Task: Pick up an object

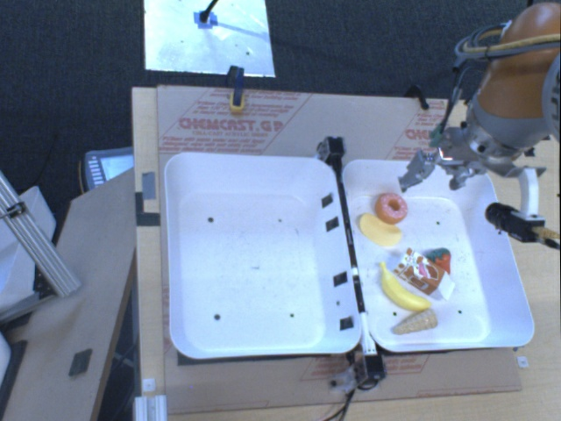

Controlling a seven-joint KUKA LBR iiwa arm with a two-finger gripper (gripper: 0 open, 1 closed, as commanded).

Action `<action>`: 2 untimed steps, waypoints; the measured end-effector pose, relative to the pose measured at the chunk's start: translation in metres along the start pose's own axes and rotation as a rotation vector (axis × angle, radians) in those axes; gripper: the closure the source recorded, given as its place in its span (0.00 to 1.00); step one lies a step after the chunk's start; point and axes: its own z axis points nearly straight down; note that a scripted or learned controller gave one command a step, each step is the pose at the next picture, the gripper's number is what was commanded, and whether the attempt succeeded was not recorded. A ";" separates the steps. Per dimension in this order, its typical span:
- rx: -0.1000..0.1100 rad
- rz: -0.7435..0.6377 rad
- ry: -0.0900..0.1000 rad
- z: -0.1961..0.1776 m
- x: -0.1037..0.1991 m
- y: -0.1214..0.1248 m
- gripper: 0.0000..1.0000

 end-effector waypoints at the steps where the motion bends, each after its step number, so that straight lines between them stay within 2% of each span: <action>1: 0.015 0.007 0.001 0.164 -0.055 -0.013 0.00; 2: -0.008 0.006 -0.004 0.054 -0.094 -0.026 0.00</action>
